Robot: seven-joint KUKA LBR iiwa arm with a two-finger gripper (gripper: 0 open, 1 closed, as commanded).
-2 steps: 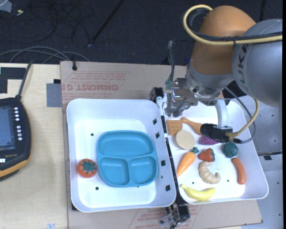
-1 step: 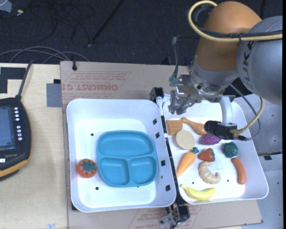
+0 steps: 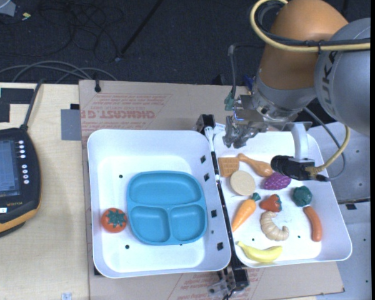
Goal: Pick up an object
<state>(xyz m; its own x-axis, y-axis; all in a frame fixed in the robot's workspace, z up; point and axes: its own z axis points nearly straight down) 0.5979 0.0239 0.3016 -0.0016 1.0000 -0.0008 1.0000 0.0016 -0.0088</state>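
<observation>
While the grey arm's tool (image 3: 235,136) hovers over the right white bin's (image 3: 337,242) far left corner, its finger spread cannot be told. Just below it lies a tan plastic drumstick (image 3: 255,164), with a beige disc (image 3: 242,182) beyond.

This is a robotics lab. A big industrial arm (image 3: 312,55) with loose cables hangs over a workbench (image 3: 56,255). A handheld control tablet (image 3: 9,177) lies at the left. Two white bins (image 3: 106,149) sit on cardboard (image 3: 150,108), holding plastic toy food (image 3: 272,202) and a blue divided tray (image 3: 167,206).
</observation>
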